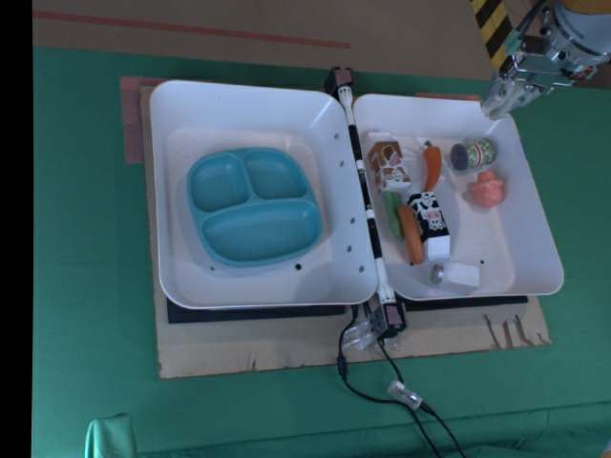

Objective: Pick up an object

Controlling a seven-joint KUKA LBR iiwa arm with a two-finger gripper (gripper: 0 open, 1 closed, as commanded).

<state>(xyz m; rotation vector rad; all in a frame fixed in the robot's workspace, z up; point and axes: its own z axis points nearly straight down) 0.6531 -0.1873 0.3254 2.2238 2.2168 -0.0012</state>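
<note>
1. My gripper [500,103] hangs over the far right corner of the right bin [535,246], above its rim and not down among the toys. I hold nothing, and whether my tips are apart or together I cannot tell from this slanted view.

2. The nearest thing to me is the small can [474,154], lying on its side just below and slightly left of my tips. Its long axis runs left to right across the bin (so I judge a grasp should straddle its short width, closing along the near-far line).

3. Just past the can, further toward the camera, sits the pink toy [487,190], close beside it but not touching as far as I can see.

4. Left of the can lies the carrot [432,165], its length running away from me toward the bin's near side.

5. The milk carton [430,223] and the hot dog [410,232] lie well down and left of me, side by side.

6. The teal plate [254,206] in the left bin [191,284] is farthest off.

7. I judge the can the shortest reach: descend, drifting slightly left.
</note>
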